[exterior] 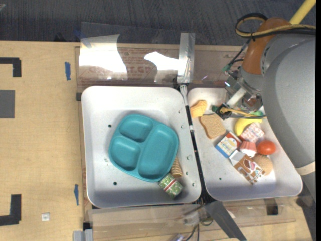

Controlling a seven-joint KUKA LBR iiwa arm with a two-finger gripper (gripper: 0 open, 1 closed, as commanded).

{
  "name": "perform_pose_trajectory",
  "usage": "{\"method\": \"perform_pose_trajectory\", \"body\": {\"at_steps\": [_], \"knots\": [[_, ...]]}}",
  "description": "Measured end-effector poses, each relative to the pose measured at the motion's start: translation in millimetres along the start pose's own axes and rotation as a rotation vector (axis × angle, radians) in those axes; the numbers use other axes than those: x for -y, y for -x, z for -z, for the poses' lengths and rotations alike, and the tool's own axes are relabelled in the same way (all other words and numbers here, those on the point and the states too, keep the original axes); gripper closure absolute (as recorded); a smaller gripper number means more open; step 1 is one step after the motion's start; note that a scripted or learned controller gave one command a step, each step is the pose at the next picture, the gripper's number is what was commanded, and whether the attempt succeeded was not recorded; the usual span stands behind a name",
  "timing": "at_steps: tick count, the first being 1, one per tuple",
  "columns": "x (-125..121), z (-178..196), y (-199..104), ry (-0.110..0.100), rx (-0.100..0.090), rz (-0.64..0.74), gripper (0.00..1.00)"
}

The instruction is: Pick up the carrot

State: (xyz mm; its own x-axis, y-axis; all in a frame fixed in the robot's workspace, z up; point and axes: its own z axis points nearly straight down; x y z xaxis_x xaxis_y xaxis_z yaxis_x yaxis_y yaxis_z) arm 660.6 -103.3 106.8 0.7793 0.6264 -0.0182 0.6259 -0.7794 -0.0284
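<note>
The gripper (231, 103) hangs low over the right bin (281, 184), among toy food.

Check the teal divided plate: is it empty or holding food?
Empty. The teal plate in the left bin shows three bare compartments.

Crowded along the right bin's (286, 187) far and right edges: toast (212, 126), cartons (228, 145), tomato (267, 147), arm (293, 94) overhead. Open near its front-left corner. Left bin (95, 134) blocked centrally by teal plate (144, 147); clear along far edge.
</note>
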Motion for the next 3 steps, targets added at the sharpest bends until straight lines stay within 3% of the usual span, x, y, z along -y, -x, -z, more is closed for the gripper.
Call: {"method": "perform_pose_trajectory", "body": {"at_steps": [1, 2, 3], "knots": [[5.3, 2.8, 10.3, 0.02, -0.019, -0.38, 1.0], [25.3, -19.0, 17.7, 0.027, -0.028, -0.466, 1.0], [25.9, -8.5, 16.8, 0.026, -0.027, -0.461, 1.0]]}}
